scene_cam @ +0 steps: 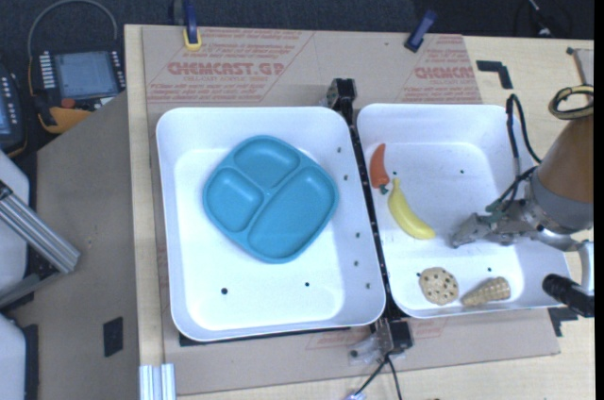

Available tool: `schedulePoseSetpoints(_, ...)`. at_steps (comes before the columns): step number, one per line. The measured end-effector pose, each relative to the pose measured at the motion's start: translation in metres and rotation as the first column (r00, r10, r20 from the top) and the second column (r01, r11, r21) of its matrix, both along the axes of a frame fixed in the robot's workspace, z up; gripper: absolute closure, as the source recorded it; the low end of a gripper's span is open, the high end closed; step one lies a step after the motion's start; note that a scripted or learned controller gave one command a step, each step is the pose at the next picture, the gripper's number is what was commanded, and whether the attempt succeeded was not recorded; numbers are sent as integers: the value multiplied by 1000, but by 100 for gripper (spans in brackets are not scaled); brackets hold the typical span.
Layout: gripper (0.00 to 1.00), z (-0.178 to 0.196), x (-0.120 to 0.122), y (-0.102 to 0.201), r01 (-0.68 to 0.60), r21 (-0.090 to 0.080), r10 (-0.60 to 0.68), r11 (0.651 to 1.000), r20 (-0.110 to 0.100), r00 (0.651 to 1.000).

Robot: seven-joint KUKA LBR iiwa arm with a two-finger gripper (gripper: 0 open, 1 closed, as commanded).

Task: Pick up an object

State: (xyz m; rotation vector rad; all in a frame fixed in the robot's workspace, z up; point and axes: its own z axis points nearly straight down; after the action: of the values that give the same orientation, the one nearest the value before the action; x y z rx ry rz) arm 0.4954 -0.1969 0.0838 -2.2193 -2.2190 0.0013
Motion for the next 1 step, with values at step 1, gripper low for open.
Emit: schedulePoseSetpoints(1,100,11,0,0,1,-2,-1,1000,3,1000)
